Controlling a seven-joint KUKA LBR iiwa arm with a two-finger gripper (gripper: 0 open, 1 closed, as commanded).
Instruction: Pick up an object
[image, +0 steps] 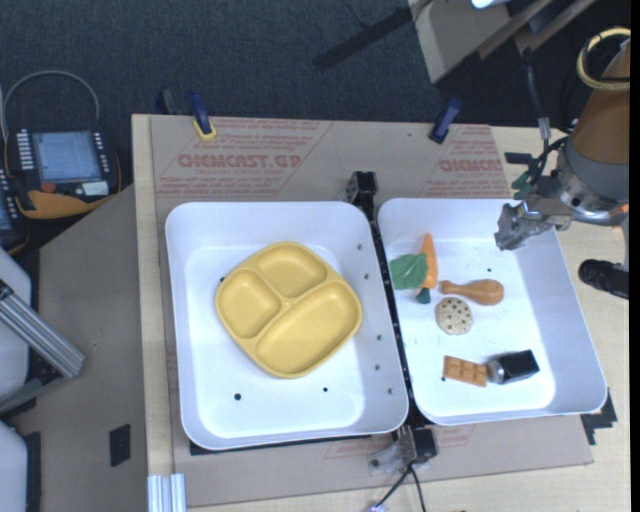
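Fingers (512, 228), state unclear, above right bin's (570, 300) bare upper corner, clear of drumstick (474, 291).

The arm (605, 130) runs out of frame at the right edge, just behind the gripper (515, 228) — only its orange band and wrist are seen. The gripper itself is small and dark; whether its fingers stand apart or together cannot be made out. Well below it, the black object (514, 366) touching the brown wafer (465, 371) is too small to name. Far to its left, the teach pendant (60, 170) is clipped by the edge.
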